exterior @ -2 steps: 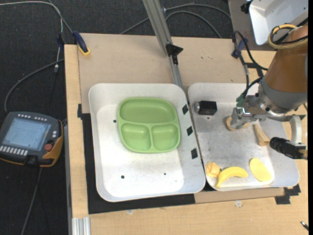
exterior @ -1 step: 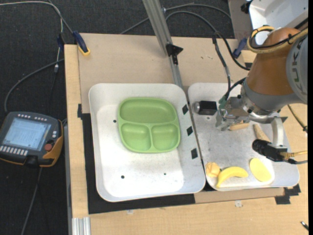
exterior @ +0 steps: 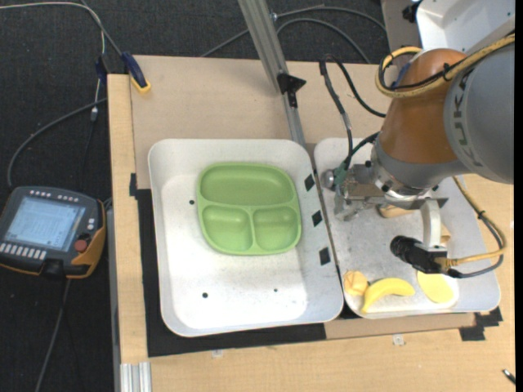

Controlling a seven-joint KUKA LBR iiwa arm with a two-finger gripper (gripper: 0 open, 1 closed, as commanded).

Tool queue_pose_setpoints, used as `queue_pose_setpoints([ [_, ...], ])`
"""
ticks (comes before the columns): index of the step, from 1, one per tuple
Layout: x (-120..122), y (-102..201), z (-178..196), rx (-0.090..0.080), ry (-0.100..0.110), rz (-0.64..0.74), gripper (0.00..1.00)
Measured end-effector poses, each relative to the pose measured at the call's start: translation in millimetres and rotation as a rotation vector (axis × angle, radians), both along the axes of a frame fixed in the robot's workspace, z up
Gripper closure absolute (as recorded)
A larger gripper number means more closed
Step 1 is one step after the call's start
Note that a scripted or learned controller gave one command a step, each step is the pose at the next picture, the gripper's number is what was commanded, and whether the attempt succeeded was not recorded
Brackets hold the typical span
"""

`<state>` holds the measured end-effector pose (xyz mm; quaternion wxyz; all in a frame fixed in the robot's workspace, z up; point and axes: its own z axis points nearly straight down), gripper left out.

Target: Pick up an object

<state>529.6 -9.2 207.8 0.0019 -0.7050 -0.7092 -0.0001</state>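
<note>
In the right bin (exterior: 384, 256) a yellow banana (exterior: 386, 291) lies near the front edge, with a small pale yellow piece (exterior: 355, 282) to its left and a flat yellow piece (exterior: 437, 287) to its right. My gripper (exterior: 350, 196) hangs low over the back left part of that bin, well behind the banana. A tan object (exterior: 395, 211) peeks out from under the wrist. Nothing shows between the fingers.
The left bin (exterior: 176, 251) holds a green divided plate (exterior: 248, 207) at its middle. A metal pole (exterior: 270, 51) slants up from between the bins. A teach pendant (exterior: 49, 231) lies off the bench at the left.
</note>
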Motion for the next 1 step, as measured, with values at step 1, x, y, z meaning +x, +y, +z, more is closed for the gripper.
queue_pose_setpoints([
  [1, 0.8, 52.7, 15.8, 0.000, -0.004, 0.001, 1.00],
])
